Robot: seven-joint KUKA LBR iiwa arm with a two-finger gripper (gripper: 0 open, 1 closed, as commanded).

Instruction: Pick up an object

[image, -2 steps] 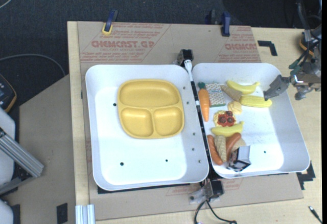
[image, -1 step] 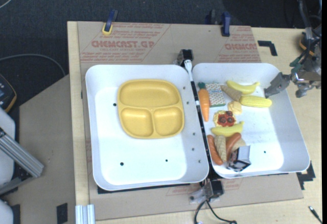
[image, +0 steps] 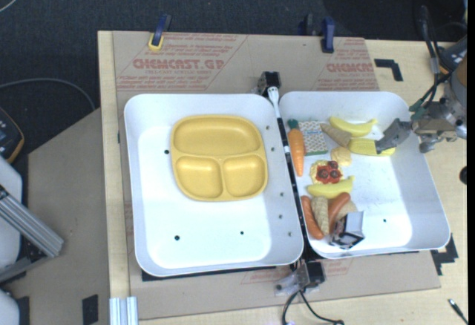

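The right bin point(image: 404, 201) holds toy food in its left half. An orange carrot point(image: 296, 150) lies along the left wall. A yellow banana point(image: 352, 125) and a second yellow piece point(image: 364, 146) lie near the back. Further forward are a small red-and-yellow piece point(image: 326, 171), another banana point(image: 329, 187), a red sausage point(image: 339, 205) and a dark grey block point(image: 349, 229). My gripper point(image: 391, 136) reaches in from the right over the bin. Its tip sits just right of the second yellow piece, and I see nothing held in it.
The left bin point(image: 148, 190) holds a yellow three-part plate point(image: 219, 156). A checkered patch point(image: 314, 137) lies beside the carrot. The right half of the right bin shows bare white floor. Clamps point(image: 327, 33) stand at the board's back edge.
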